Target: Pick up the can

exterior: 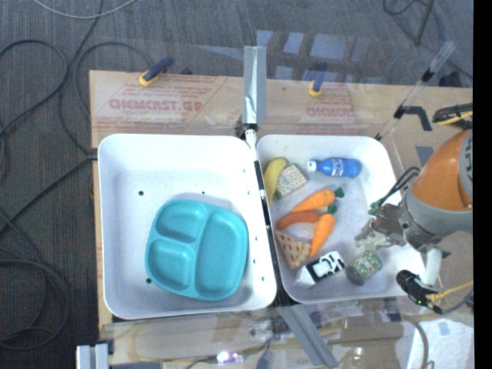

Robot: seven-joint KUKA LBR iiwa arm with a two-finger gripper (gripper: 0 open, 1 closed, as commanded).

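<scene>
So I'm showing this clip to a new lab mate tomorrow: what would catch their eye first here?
Likely the bright turquoise divided plate, lying alone in the left bin. Next, the cluster in the right bin: two orange carrots, a banana and a blue bottle at the far side. The arm's orange band stands out at the right, its gripper just above the can near the front.

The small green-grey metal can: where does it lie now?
The small green-grey metal can lies in the right white bin, near its front right corner, beside the black-and-white toy.
</scene>
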